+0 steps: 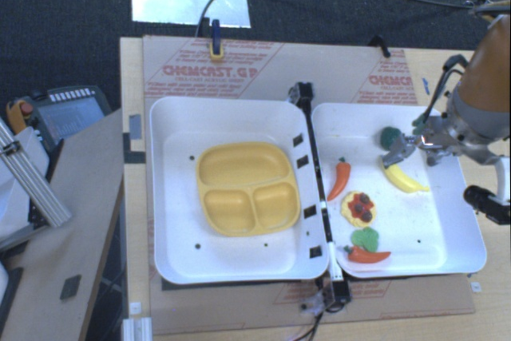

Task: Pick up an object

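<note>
Cardboard-topped bench [263, 64], two white bins [172, 172] side by side

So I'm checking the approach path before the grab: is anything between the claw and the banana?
Nothing visible blocks it. The claw hangs in the right bin, just above the banana. A dark green toy sits beside the claw, not between the two.

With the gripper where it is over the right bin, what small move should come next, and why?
Probably a short descent: the gripper hovers between the green toy and the banana, in the right bin, with nothing seen between its fingers. Lowering onto the banana seems the nearest pick.
</note>
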Controlling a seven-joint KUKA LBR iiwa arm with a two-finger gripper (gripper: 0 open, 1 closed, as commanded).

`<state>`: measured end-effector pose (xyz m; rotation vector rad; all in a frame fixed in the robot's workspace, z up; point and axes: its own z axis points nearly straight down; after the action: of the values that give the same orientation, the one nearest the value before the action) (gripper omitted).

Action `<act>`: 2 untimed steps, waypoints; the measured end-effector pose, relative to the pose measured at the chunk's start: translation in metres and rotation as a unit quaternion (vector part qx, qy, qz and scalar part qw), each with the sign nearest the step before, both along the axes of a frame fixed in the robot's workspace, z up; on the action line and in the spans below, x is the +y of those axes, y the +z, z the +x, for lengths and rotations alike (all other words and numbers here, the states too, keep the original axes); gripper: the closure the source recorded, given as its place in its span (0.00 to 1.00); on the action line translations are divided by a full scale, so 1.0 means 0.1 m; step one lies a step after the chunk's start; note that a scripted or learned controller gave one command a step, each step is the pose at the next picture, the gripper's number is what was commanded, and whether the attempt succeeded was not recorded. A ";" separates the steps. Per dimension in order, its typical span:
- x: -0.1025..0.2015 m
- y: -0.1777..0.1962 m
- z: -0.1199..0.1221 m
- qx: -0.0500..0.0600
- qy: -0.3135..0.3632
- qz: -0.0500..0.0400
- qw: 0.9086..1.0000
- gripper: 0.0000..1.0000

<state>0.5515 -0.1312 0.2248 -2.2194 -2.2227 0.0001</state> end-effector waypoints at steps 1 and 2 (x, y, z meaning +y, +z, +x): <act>0.08 -0.58 0.00 0.000 0.000 0.000 1.000 0.00; 0.16 -1.03 0.02 0.000 0.000 0.000 1.000 0.00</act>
<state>0.5538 -0.1149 0.1221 -2.2186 -2.2221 0.0001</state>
